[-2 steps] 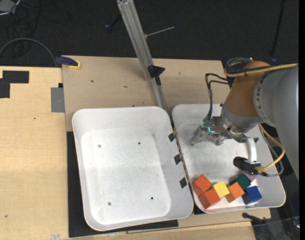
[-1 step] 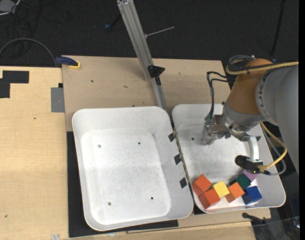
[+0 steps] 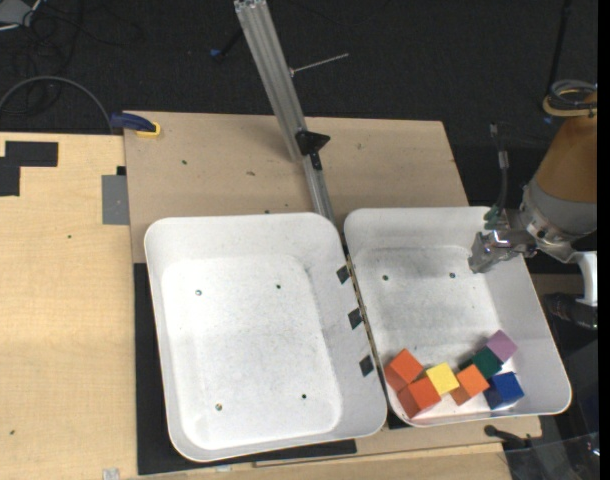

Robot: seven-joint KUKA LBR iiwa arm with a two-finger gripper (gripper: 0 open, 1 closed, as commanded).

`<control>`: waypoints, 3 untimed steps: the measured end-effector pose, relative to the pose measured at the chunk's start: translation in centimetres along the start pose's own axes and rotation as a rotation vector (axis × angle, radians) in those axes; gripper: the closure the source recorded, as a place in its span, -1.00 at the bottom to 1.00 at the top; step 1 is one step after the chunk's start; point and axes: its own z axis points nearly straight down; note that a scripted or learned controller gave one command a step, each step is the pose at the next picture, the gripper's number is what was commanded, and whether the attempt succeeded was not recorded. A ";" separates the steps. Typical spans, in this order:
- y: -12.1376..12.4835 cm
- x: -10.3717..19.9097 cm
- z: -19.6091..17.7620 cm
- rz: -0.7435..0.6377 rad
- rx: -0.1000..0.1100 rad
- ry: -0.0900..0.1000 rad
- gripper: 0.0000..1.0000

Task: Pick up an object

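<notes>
Progress: we judge no pick done | end effector (image 3: 488, 248) at right bin's (image 3: 425, 230) far-right edge, grip state indiscernible | blocks (image 3: 453, 376) clustered near-right corner, well apart | approach, grasp left

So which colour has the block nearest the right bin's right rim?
Blue, seen in the camera view.

The gripper (image 3: 488, 249) hangs over the right bin (image 3: 425, 278), above clustered blocks (image 3: 455, 376).

Two bins sit side by side on the bench (image 3: 235, 168). A cluster of blocks (image 3: 455, 378) lies in the near corner of the right bin (image 3: 425, 288), whose far right rim the gripper (image 3: 490, 250) overhangs; the left bin (image 3: 250, 328) adjoins it.
</notes>
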 end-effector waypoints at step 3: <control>0.0 0.6 0.5 -0.010 0.006 0.005 -1.00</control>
